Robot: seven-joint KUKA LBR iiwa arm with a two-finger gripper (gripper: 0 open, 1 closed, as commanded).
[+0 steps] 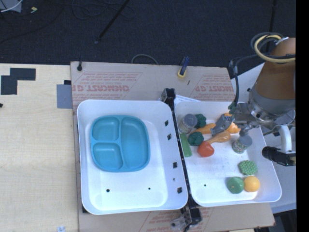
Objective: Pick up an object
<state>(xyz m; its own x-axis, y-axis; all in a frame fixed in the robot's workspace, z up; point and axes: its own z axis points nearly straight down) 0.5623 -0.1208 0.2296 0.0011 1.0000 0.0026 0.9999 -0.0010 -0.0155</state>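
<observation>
My gripper [223,123] hangs low over the upper middle of the right bin [217,197], at the end of the grey and orange arm [275,81]. It is right above a cluster of orange pieces [221,136], and whether it touches them is unclear. Close by lie a red tomato-like ball [206,150], a dark green piece [195,139], a grey can [187,123] and a small grey cylinder [240,144]. Toward the front right of the bin sit a textured green piece [247,167], a green ball [235,185] and an orange ball [251,183].
The left bin [96,197] holds a blue divided plate [119,143]. A light green stick [186,146] lies along the right bin's left wall. A black divider with clips [175,144] runs between the bins. Both rest on cardboard [120,83].
</observation>
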